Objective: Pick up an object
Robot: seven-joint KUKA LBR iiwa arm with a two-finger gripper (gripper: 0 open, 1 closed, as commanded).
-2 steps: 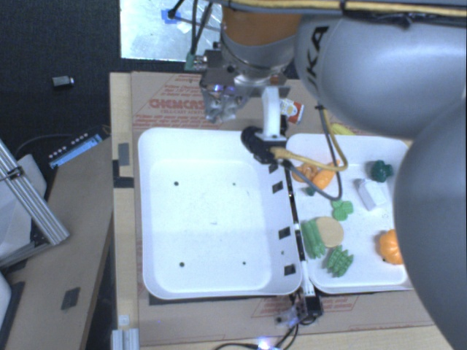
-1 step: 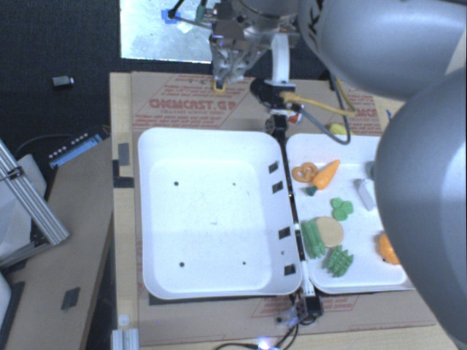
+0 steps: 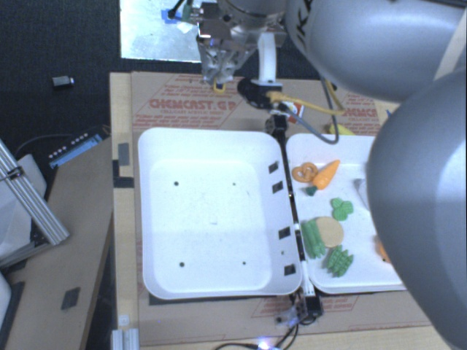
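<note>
My gripper (image 3: 219, 84) hangs high over the cardboard behind the left bin (image 3: 157, 217), with its fingers drawn together to a point. A small yellow-orange piece (image 3: 219, 88) shows pinched at their tips. The right bin (image 3: 350, 283) holds a pretzel (image 3: 304, 171), an orange carrot (image 3: 327, 173), a green leafy toy (image 3: 341, 208), a green pod (image 3: 313, 239), a tan disc (image 3: 330, 232) and another green toy (image 3: 338, 261). The arm hides that bin's right part.
A black divider with clips (image 3: 290, 217) runs between the bins. Cables (image 3: 306, 111) trail behind the right bin, beside a yellow thing (image 3: 343, 129). An orange item (image 3: 381, 250) peeks out at the arm's edge. Aluminium rails (image 3: 25, 203) stand at the far left.
</note>
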